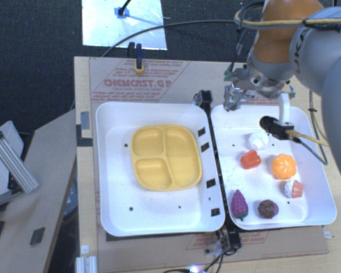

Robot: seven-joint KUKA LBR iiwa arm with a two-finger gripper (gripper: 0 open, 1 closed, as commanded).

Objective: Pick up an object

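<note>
Camera view shows the gripper (234, 103) poised at the far edge of the right bin (321, 206), nothing being seen between its fingers, though how far they are parted cannot be told. For a clean pick, the gripper would best be brought toward the camera and lowered squarely over one isolated toy, such as the red pepper (250, 159) just beyond the white piece (257, 140), or the orange pumpkin (283, 166) further off. The fingertips are blurred, and much of the arm is cut off.
</note>
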